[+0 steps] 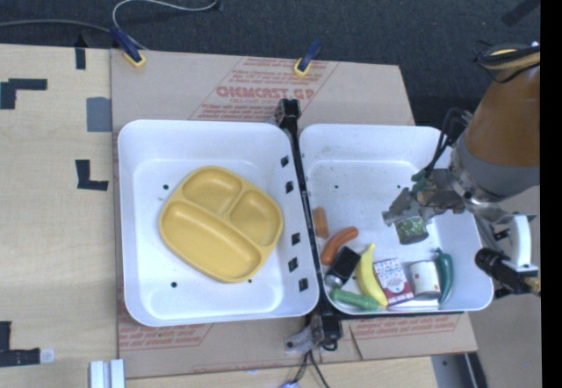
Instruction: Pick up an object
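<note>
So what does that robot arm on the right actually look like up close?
It is a thick, rounded arm, orange-brown on its upper section and grey below. A thin black cable runs down its side toward the wrist. At the end sits a small hand of dark metal parts, far slimmer than the arm. No lettering can be made out on it.

Reaches in from the right edge of the bench over the right bin (369, 139). Arm (505, 127) bulky, orange above, grey toward the wrist, angled down and leftward. Gripper (411, 218) hangs low above the bin's right half, near its right wall, pointing down. Something small, greenish and grey, sits at its tip; fingers too indistinct to read.
</note>
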Motion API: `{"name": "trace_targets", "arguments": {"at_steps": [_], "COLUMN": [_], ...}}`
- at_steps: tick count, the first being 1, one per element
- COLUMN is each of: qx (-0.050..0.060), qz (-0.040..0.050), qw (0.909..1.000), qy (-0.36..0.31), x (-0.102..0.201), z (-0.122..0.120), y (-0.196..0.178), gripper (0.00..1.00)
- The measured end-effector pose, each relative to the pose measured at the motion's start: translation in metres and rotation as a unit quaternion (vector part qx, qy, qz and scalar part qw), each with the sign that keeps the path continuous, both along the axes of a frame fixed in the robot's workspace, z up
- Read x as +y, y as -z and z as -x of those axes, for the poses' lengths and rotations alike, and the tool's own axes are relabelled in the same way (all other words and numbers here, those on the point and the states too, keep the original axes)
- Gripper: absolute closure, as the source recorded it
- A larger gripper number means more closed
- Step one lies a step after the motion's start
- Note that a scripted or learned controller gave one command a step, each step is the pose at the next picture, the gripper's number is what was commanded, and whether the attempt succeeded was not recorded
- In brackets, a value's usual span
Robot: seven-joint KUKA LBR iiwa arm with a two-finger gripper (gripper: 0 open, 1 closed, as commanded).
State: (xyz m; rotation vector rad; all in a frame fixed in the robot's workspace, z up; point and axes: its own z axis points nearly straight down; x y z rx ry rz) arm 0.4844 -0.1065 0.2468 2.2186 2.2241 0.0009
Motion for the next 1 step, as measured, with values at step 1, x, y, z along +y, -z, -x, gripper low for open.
{"name": "trace_targets", "arguments": {"at_steps": [1], "qx": [0.001], "qz": [0.0], "qw": [1.0], "qy": [0.0], "x": [0.0113], "z": [-0.0047], "y": [-0.0151], "gripper": [1.0]}}
